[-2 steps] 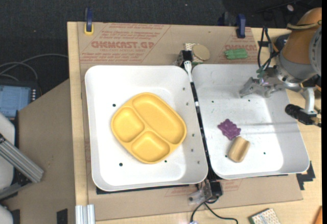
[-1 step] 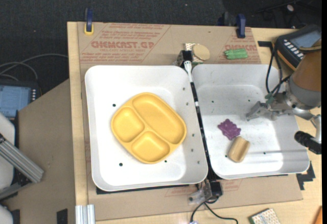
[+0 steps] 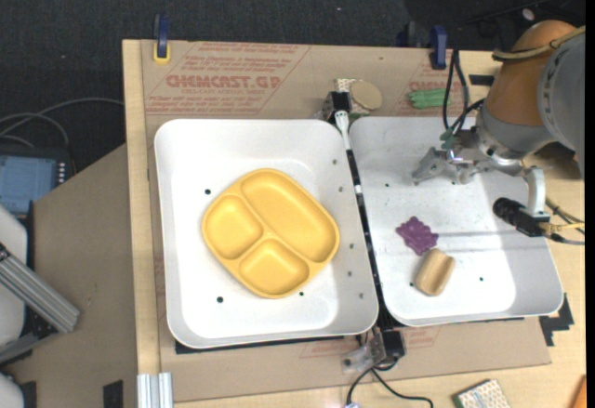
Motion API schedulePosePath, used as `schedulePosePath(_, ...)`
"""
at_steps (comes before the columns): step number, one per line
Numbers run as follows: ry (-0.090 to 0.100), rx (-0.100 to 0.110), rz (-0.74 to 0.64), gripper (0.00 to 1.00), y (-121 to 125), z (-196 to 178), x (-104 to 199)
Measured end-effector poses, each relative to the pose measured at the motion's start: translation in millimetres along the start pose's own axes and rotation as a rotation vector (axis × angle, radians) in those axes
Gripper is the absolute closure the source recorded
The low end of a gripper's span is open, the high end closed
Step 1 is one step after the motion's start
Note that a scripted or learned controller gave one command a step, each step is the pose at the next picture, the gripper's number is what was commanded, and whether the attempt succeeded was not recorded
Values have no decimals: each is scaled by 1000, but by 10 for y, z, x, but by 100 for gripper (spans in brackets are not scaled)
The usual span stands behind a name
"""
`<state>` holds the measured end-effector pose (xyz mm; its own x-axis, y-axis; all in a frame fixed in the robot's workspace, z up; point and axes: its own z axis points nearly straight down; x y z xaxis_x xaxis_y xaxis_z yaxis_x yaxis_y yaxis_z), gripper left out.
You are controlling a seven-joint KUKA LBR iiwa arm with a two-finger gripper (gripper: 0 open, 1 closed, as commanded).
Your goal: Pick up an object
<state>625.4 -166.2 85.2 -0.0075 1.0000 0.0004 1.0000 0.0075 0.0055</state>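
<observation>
In the right bin [image 3: 521, 299] a small purple lumpy object [image 3: 416, 233] lies near the middle. A tan cylinder [image 3: 433, 272] lies on its side just below it. My gripper [image 3: 446, 171] hangs over the far part of that bin, above and to the right of the purple object. Its fingers are spread open with nothing between them. The left bin [image 3: 186, 304] holds a yellow divided plate [image 3: 270, 231] with three compartments.
A green object [image 3: 428, 99] and a round tan disc [image 3: 366, 97] lie on the bench behind the bins. Blue clamps [image 3: 163, 36] grip the bench's far edge. The arm comes in from the right, over the right bin's far corner.
</observation>
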Motion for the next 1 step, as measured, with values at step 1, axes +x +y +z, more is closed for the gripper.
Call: schedulePosePath(1, 3, 18, 15, 0, -1451, 5, -31)
